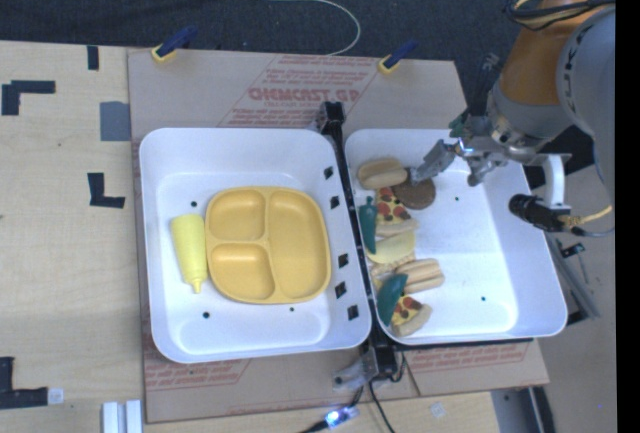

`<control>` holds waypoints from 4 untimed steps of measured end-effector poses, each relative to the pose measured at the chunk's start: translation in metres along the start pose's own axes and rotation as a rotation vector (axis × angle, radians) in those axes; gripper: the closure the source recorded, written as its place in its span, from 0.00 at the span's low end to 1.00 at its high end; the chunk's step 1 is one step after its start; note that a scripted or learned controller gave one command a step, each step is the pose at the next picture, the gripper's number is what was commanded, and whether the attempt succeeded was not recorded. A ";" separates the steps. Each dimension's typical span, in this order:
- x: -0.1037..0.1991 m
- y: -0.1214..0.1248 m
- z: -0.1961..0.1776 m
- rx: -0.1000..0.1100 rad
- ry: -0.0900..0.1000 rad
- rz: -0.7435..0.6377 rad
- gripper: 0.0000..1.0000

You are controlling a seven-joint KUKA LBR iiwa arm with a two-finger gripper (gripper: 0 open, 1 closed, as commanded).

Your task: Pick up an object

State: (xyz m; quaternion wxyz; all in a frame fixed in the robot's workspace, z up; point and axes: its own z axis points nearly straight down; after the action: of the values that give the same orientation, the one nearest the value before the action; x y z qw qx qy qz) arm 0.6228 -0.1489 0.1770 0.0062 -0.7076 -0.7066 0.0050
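- My gripper (432, 164) is low over the right bin (520, 291), up at about twelve o'clock of its floor, and from this angle I can't tell how far it is spread or whether it has hold of anything
- Right at its tip, toward seven o'clock, a dark brown round piece (417, 194) lies flat on the white floor; whether I'm touching it I can't tell
- Just at nine o'clock of me sits a tan bun (380, 172), hard against the bin's left wall
- Below the bun, a pizza slice (390, 209) with red dots, a green piece (368, 226) beside it along the wall
- Going on toward six o'clock: a pale yellow wedge (393, 246), then a hot dog in its bun (412, 274)
- At the bin's near left corner, another pizza slice (405, 313) with a teal piece (387, 293) leaning over it
- All this toy food hugs the left side of the bin; the right half of the floor is bare white
- My arm (545, 61), orange band and grey shell, comes in from three o'clock, over the bin's far right corner
- Out at nine o'clock, across the divider, the left bin (165, 321) holds a yellow divided plate (268, 244) in the middle
- A yellow squeeze bottle (189, 250) lies just beside the plate's left edge, nozzle pointing to six o'clock
- Both bins rest on a cardboard sheet (290, 91) held by blue-and-yellow clamps (173, 43) at the far edge
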 end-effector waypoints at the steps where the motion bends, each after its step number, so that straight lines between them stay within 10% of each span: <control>1: 0.000 0.003 -0.009 -0.014 -0.002 -0.003 0.00; 3: 0.004 0.008 0.093 -0.014 -0.003 -0.004 0.00; 4: 0.006 0.010 0.078 -0.020 0.001 -0.005 1.00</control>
State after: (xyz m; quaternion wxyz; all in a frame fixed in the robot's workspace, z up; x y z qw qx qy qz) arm 0.6315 -0.1423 0.0985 -0.0006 -0.7058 -0.7084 -0.0023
